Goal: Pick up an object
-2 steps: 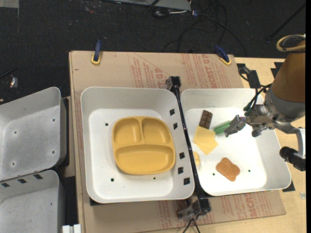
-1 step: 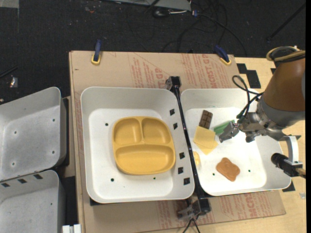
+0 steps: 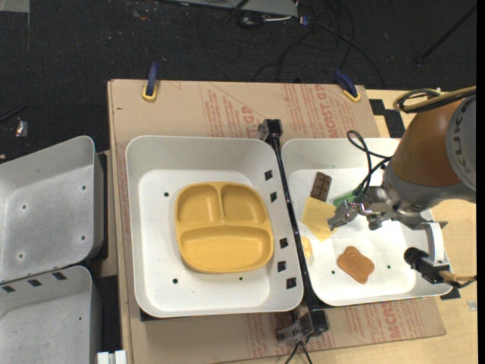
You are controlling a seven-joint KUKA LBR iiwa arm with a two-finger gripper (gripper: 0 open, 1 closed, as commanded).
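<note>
Nearest the camera, a small brown toast-shaped piece (image 3: 355,265) is lying flat on the floor of the right shallow white bin (image 3: 394,290), apart from everything else. Just beyond it, a pale yellow cheese-like wedge (image 3: 318,217) is resting near that bin's left wall, and the grey tool (image 3: 339,216) is hovering right at the wedge's right edge; whether it is spread or pinching cannot be told. Farther back, a dark brown chocolate-like bar (image 3: 322,186) is lying beside the wedge's far end. In the left white bin (image 3: 148,279), a yellow plastic divided plate (image 3: 224,227) is sitting centred. The brown cardboard-covered tabletop (image 3: 220,101) is carrying both bins.
</note>
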